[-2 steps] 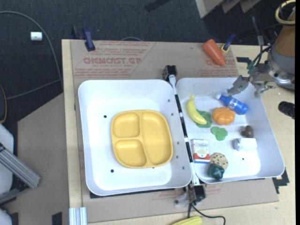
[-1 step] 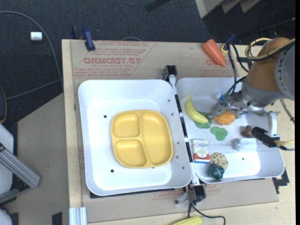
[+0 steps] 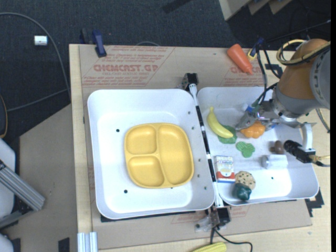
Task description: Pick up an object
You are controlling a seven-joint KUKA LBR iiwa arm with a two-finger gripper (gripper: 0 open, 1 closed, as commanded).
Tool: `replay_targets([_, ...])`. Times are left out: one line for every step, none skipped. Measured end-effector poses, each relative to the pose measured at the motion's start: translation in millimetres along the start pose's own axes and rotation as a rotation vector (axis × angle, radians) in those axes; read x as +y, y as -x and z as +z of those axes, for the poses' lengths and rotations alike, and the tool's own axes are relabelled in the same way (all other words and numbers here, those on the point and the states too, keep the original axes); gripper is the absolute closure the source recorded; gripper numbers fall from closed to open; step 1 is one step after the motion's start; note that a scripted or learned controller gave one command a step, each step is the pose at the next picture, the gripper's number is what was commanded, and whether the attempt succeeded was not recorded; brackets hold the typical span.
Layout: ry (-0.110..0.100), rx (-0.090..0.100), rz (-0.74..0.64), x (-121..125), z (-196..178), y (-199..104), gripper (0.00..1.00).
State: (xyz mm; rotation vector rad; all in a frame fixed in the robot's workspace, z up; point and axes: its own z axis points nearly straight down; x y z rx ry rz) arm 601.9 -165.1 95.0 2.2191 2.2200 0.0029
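Camera view has the gripper (image 3: pixel 255 121) low in the right white bin (image 3: pixel 294 185), over a small orange toy (image 3: pixel 254 130) beside the yellow banana (image 3: pixel 219 125); finger spread I cannot tell. Best to centre before closing.

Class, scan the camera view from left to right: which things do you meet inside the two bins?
Yellow divided plate → banana → small carton → green leaf toy → orange toy beneath the claw.

One fixed camera, high over the bench, looking down at a slant.
Both bins fit in frame, left bin (image 3: pixel 100 140) and right bin (image 3: pixel 299 182), with floor around; the arm (image 3: pixel 302 85) enters from the right edge.
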Motion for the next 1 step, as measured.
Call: replay_targets([-0.001, 0.001, -0.001, 27.8, -52.9, -62.0, 1.0])
